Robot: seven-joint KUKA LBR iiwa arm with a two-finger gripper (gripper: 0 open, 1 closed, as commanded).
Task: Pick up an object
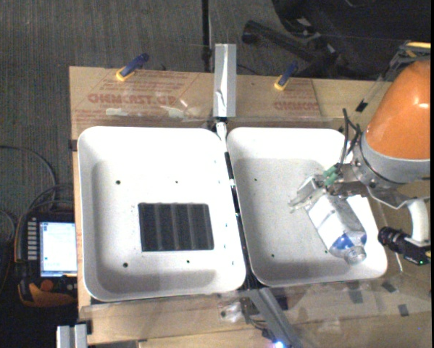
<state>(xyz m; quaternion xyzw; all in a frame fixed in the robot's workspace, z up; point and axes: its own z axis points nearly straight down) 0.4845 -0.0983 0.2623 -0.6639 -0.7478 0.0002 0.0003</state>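
Reaching: I came in from the right over the right-hand shallow white plastic bin, my grey arm with its orange band above that bin's far right side.
Fingers: my fingers sat low over the bin's right half; I could not tell whether they were wide or narrow, nor whether anything lay between them.
Bottle: a clear plastic bottle with a blue label lay on its side in the right bin, slanting toward the near right corner, just beside my fingers.
Left bin: the left-hand shallow white plastic bin held a flat dark ribbed rectangular block near its middle.
Worktop: both bins rested side by side on the brown worktop.
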